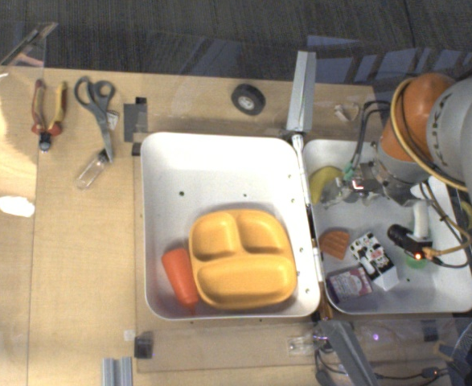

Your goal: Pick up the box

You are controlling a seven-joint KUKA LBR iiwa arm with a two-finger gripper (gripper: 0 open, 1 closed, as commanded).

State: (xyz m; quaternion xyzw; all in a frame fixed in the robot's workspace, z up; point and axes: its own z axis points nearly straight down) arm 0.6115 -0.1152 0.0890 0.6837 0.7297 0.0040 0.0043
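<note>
I see the arm (453, 127) hanging over the far end of the right bin (461, 300), with its end effector (356, 185) near a yellow thing; I can't tell its state. The box (374, 256) lies on the bin floor nearer, apart from it. I judge that the pick is not yet done.

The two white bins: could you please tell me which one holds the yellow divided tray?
The left bin: the yellow tray lies there beside an orange item, whereas the right bin holds small items.
</note>
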